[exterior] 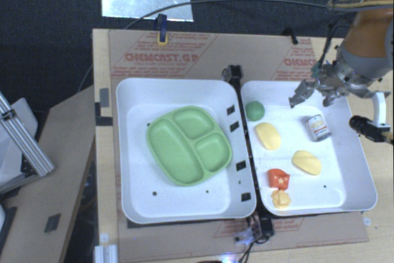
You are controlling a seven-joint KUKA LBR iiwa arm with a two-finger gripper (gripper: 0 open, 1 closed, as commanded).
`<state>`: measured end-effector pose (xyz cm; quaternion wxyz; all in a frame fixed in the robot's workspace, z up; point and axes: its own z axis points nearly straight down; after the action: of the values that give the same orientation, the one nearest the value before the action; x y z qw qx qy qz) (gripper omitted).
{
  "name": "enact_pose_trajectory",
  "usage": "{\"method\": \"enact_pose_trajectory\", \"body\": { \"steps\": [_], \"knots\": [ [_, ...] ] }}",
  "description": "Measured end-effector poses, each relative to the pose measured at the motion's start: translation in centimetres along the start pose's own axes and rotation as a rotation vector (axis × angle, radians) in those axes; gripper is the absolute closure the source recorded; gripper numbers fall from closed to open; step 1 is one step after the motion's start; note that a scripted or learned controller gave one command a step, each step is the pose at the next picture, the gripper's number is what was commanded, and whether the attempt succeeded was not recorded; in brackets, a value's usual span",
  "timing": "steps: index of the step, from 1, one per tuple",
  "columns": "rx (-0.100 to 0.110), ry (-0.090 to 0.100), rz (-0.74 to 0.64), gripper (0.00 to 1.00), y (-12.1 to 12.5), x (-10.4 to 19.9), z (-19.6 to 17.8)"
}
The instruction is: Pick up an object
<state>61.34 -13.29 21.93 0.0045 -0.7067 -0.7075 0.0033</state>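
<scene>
The right bin holds several small things: a green ball, a pale yellow oval piece, a small silver can lying on its side, a yellow lemon-like piece, a red piece and a small yellow-orange piece. My gripper hangs over the bin's far edge, just above the can and to the right of the green ball. Its fingers are spread open and nothing sits between them.
The left bin carries a green divided plate. A black divider with clips runs between the bins. Cardboard lies under both bins. A cable crosses at the back, and a metal rail stands at the left.
</scene>
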Motion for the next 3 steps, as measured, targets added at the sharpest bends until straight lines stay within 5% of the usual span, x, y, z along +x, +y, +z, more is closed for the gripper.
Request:
{"method": "enact_pose_trajectory", "body": {
  "steps": [1,3],
  "knots": [
    [-0.012,-0.002,-0.002,0.00,0.3,0.0,-0.7],
    [-0.008,-0.001,0.000,0.00,0.5,0.6,10.3]
  ]
}}
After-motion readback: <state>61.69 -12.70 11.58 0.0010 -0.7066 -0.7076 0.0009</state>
